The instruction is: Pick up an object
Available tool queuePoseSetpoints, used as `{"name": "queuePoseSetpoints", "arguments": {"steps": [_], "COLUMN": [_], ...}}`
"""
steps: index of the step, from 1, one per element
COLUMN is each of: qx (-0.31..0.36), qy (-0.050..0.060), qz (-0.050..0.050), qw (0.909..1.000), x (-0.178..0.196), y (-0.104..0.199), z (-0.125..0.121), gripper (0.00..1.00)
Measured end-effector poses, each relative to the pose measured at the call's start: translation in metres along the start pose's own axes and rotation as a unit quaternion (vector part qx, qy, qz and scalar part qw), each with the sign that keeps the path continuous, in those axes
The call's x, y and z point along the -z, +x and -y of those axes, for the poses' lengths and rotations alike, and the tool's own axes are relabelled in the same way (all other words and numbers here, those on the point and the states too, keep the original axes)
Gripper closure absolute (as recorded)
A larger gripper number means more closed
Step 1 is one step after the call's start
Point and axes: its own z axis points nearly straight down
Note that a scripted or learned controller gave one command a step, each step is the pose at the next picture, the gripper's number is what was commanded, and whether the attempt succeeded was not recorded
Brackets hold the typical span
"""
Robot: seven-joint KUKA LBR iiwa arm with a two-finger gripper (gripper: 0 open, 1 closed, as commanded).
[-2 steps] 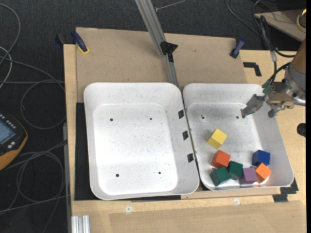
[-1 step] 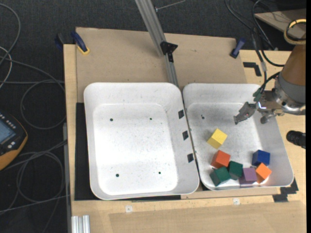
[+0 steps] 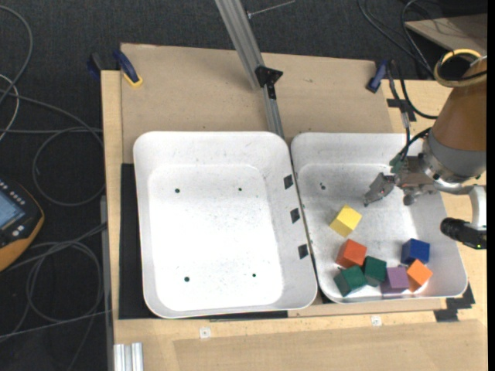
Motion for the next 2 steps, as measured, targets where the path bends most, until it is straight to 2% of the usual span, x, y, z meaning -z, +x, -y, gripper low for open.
{"name": "queuePoseSetpoints", "arguments": {"steps": [1,2], "qx": [0.0,0.0], "qy": [-0.004,-0.006], "qz": [0.0,0.002], "qw": [1.0,1.0], "x": [0.014,0.058], "y": [0.0,-0.001], "z": [-0.002,0.001], "gripper": [1.0,1.0]}}
